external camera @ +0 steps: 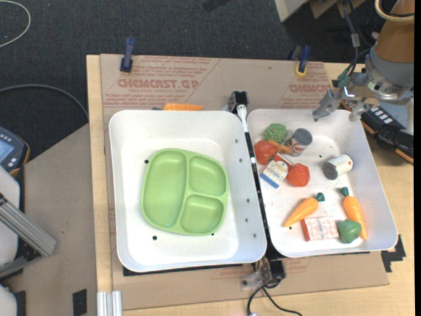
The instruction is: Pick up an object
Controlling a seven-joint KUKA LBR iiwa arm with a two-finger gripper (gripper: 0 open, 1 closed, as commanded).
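The right bin holds several small toys: a green leafy piece, a small can, a red tomato, a little carton, a red fruit, a white and grey cylinder, two carrots, a green pepper and a red and white box. My gripper hangs over the bin's far right edge, above and right of the can. It is open, with nothing between its fingers.
The left bin carries a green divided plate. A flat orange piece lies behind that bin. Clamps stick up at the board's far edge. Black parts sit between the bins.
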